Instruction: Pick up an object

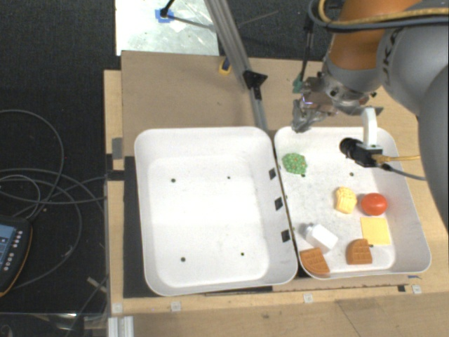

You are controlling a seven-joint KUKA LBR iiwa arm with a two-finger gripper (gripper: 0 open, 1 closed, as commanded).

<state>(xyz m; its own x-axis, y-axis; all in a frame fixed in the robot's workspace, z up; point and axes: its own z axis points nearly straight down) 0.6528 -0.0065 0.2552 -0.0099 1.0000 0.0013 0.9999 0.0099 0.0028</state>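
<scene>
Brown board covers the table (175, 90), and on it sit two shallow white plastic bins side by side. The left bin (151, 188) carries nothing but a few dark specks; the right bin (414, 251) holds every candidate for picking. The grey arm with its orange band (372, 20) reaches in from the right, and its gripper (303, 121) hangs over the far left corner of the right bin; whether the jaws are released or clenched I cannot tell from this slant, and nothing is visibly between them.

By size, the things in the right bin run roughly so: a flat yellow square slab (376, 231) near the right wall, two brown waffle-like wedges (358, 252) (314, 260) along the near edge, a white block (321, 236) just beside the left wedge, a round red tomato-like piece (373, 203), a lumpy yellow piece (344, 200), and a bumpy green broccoli-like clump (295, 163) closest to the gripper.

That green clump looks like light, stiff toy plastic, likely unbreakable; its knobbly surface should give grip if pinched across its middle. It lies well apart from the others, with open floor all round, though the left wall stands near. The flat slab would probably be hard to lift off the floor.
</scene>
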